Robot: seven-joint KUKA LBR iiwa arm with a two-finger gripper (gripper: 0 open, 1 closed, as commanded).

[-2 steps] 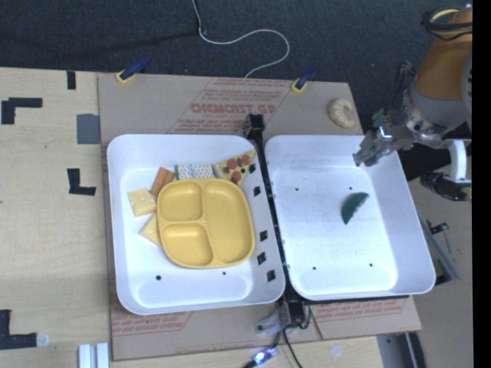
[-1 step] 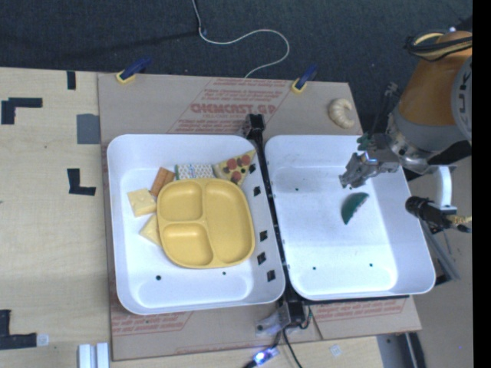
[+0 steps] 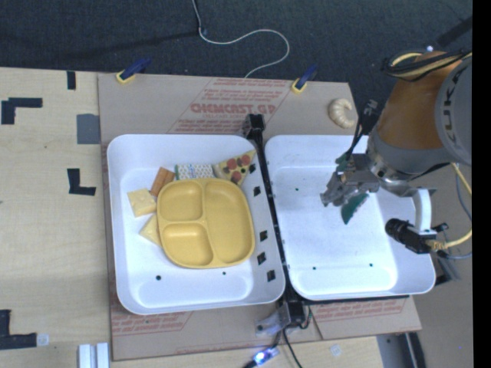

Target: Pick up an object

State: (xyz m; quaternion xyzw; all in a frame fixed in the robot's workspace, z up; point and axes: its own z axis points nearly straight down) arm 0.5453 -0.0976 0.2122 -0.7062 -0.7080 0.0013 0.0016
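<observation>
The gripper (image 3: 349,198) is seen over the right bin (image 3: 322,278); a dark green object (image 3: 354,207) seems pinched between the fingers, so a slow, straight lift is advised.

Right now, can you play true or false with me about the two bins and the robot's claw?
1. The yellow divided plate lies in the left bin. True.
2. The claw hangs over the left bin. False: it is over the right bin.
3. A dark green thing sits at the claw's tip. True.
4. The plate has one big compartment. False: it has three.
5. Small flat pieces lie beside the plate. True.
</observation>
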